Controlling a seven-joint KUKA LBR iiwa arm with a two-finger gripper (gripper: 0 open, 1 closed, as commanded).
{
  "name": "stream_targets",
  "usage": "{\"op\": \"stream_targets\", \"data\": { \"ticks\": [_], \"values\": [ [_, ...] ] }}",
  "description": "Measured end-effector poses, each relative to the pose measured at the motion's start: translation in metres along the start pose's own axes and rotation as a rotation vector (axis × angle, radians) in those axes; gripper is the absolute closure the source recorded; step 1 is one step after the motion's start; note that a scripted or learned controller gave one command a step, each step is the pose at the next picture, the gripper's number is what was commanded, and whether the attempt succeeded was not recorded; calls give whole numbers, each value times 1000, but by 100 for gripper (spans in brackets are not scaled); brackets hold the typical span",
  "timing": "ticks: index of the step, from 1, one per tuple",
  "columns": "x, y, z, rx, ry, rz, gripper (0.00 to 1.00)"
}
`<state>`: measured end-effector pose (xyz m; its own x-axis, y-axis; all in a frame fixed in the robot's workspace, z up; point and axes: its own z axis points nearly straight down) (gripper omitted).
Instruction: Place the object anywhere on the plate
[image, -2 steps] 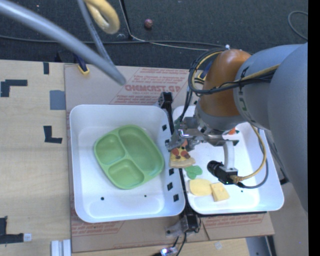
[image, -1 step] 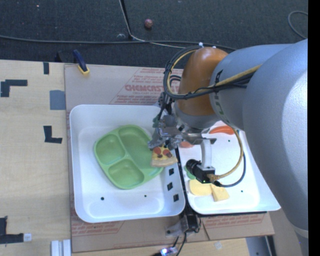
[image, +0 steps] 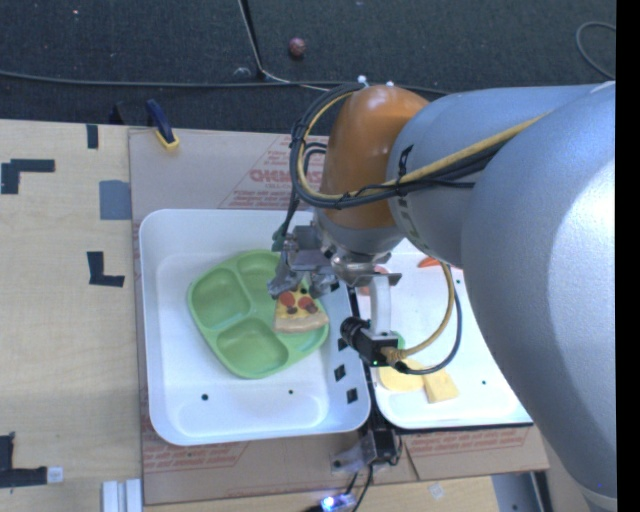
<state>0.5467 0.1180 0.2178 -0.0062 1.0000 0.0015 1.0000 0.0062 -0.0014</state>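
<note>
Green divided plate (image: 235, 318) lies in the left white bin (image: 165, 300). Toy pizza slice (image: 300, 314) rests on the plate's right edge, over the right-hand compartment. Gripper (image: 297, 278) hangs directly above the slice, very near it; open or closed, cannot tell. Two yellow cheese-like pieces (image: 420, 383) lie in the right bin (image: 490, 395), well apart from the plate.

Two shallow white bins side by side, the left bin (image: 165, 330) and the right bin (image: 480, 400); one green plate (image: 225, 300) with three compartments; one toy pizza slice (image: 300, 316); two yellow cheese-like pieces (image: 420, 382) in the right bin; one small orange item (image: 428, 263), too hidden to name; one arm; one gripper (image: 296, 282); one blue-and-yellow clamp (image: 160, 125).
</note>
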Motion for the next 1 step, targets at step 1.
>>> {"op": "stream_targets", "data": {
  "ticks": [1],
  "values": [
    [-3, 0, 1, 1, -2, 4, 0]
  ]
}}
